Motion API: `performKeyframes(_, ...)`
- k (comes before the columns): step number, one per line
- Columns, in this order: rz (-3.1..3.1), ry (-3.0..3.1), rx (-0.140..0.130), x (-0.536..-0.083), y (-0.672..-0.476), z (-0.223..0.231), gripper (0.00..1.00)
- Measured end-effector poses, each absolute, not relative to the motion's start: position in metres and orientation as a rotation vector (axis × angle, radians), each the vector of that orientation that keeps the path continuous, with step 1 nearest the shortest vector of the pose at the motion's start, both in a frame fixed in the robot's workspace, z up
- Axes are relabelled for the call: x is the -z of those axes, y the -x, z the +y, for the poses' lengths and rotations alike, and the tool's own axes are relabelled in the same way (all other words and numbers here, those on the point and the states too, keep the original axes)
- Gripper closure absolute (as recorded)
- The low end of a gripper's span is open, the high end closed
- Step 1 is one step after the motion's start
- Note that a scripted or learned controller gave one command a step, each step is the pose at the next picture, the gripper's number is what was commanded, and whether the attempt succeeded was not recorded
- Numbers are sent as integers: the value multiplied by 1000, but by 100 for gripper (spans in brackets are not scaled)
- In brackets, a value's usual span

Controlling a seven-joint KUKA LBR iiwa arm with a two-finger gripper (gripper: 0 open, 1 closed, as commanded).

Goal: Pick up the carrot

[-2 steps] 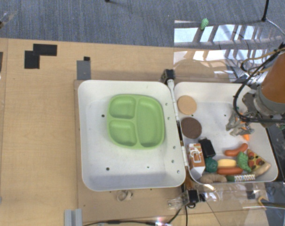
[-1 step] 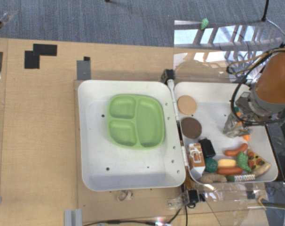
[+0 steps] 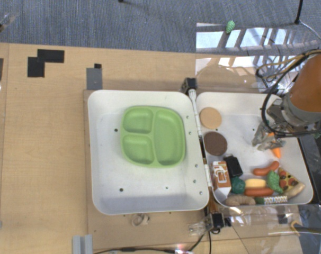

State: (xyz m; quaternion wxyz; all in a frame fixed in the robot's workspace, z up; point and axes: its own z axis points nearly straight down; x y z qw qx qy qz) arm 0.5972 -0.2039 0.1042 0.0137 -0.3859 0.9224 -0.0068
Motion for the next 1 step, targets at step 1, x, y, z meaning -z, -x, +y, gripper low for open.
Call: performKeyframes(1,2863,1196,28,-118,-601,-203,100)
